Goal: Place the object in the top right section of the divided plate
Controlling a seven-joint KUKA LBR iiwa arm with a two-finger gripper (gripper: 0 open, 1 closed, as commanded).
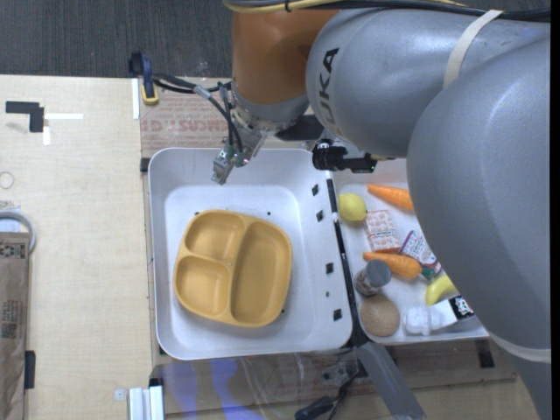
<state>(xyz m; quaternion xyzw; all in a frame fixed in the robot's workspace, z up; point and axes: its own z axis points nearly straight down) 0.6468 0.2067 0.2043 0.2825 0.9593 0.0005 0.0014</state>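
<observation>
Camera view, looking down at a slant — entry for one arm [420, 86], grey with an orange band, reaching in from the right and hanging over the upper edge of the left bin [166, 191]. Hand [226, 162]: a small, dark tip pointing down and to the left, poised above the bare white floor of the left bin near its top wall; whether it is spread or pressed together cannot be told at this size, and nothing can be made out between its tips. Divided plate [234, 268]: yellow, rounded, lying flat in the middle of the left bin, with two small sections on its left side and one long section on its right; it lies below the hand in the picture, near but not touching. Which section counts as top right is a judgement — the upper end of the long right-hand section seems the likeliest. Candidate objects, all in the right bin [350, 322], across the shared wall to the right of the hand: a lemon [352, 206] just beside that wall and nearest the hand; an upper carrot [390, 196] and a lower carrot [394, 263], both lying roughly crosswise; a small packet [382, 228] between them; a brown round thing [381, 316] lower down. Deciding relation: objects lie right of the hand, the plate lies below it, so any carry runs right to left over the wall.
</observation>
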